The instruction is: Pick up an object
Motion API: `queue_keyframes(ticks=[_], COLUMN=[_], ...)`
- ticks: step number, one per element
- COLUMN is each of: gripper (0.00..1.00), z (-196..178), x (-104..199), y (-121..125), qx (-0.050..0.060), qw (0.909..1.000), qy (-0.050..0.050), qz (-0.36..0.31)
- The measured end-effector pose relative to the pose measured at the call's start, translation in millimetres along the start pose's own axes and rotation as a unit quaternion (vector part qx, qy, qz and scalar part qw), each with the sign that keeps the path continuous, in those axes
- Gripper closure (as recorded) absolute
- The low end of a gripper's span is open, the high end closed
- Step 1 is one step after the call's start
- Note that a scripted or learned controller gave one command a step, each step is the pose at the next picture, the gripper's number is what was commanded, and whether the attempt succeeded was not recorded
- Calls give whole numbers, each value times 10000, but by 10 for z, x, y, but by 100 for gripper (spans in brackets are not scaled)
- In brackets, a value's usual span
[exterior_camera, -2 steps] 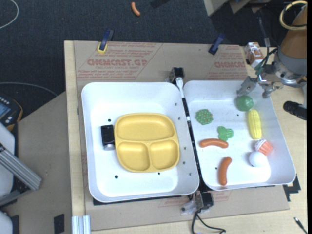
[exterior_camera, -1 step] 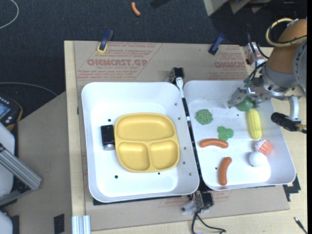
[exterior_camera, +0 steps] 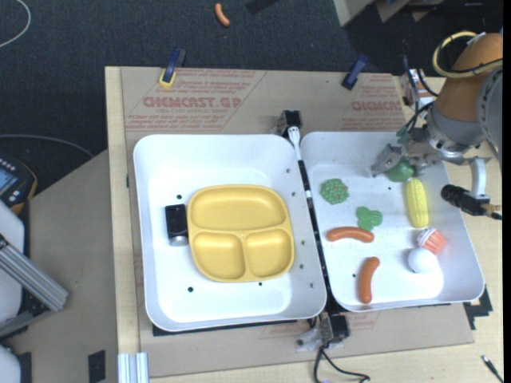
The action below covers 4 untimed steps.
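The gripper (exterior_camera: 397, 164) is seen low over the far part of the right bin (exterior_camera: 461, 282), its fingers set around a small green item (exterior_camera: 402, 169) — whether that item is actually pinched cannot be told. Just beside it lies a corn cob (exterior_camera: 416, 202). Nearer the divider a green round piece (exterior_camera: 334, 191), a broccoli-like piece (exterior_camera: 368, 217) and two sausages (exterior_camera: 350, 234) are spread. In the left bin (exterior_camera: 152, 214) a yellow divided tray (exterior_camera: 239, 231) is placed — a black block (exterior_camera: 176, 221) touching its left side.

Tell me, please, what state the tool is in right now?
Tool: low over the right bin, at a green item; open or closed cannot be told.
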<state>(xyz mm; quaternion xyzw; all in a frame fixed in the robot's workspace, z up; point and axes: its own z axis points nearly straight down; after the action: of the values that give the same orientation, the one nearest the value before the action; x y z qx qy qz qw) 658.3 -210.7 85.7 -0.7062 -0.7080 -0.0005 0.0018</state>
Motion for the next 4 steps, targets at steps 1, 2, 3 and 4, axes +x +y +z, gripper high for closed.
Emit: queue_keyframes(ticks=[1,2,3,4], gripper=[100,100,100,100], z=[-109,-545,-1181,-1416], x=[-9,-10,40,39], y=[4,13,29,40], qx=[-16,-43,-48,-41], qw=[10000,10000,10000,10000], qy=[-20,-30,-32,-29], qz=[-2,10,4,9])
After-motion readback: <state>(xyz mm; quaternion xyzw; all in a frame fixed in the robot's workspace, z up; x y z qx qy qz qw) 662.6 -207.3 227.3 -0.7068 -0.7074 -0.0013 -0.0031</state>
